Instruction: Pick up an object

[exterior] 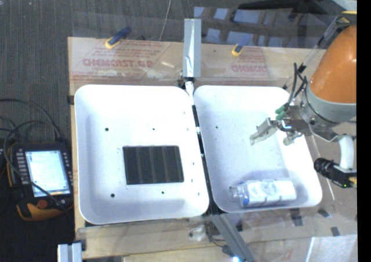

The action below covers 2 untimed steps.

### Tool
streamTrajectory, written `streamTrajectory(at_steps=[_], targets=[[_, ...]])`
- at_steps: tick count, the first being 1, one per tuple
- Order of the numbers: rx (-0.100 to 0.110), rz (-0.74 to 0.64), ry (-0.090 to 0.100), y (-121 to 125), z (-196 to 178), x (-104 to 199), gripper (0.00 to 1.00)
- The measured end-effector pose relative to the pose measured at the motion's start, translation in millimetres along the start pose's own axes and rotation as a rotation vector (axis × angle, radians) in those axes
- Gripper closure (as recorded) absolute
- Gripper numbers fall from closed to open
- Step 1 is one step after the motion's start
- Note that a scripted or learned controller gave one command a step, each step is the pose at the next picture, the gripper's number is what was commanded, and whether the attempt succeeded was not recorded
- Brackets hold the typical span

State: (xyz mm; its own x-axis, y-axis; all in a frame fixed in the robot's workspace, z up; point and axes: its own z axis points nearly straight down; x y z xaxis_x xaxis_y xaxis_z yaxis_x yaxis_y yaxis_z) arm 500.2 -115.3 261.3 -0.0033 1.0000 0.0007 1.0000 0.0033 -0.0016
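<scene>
Clear plastic bottle (264, 191) lying on its side in the right bin (232, 110), near the front wall. End effector (268, 130) spread wide, empty, hovering well apart. Likely to roll away or jam against that wall.

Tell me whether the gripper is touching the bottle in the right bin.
Apart. The camera view shows bare white bin floor between the gripper and the bottle, which lies near the bin's front wall.

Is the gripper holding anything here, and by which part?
Nothing. The gripper hangs open over the right bin; the bottle lies apart near the front wall.
</scene>
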Motion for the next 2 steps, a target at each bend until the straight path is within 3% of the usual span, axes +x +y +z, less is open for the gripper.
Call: streamTrajectory(at_steps=[1, 2], targets=[[-0.016, 0.023, -0.001, -11, 170, 7, 0.0], [0.001, 0.283, -0.001, 11, 129, -35, 0.0]])
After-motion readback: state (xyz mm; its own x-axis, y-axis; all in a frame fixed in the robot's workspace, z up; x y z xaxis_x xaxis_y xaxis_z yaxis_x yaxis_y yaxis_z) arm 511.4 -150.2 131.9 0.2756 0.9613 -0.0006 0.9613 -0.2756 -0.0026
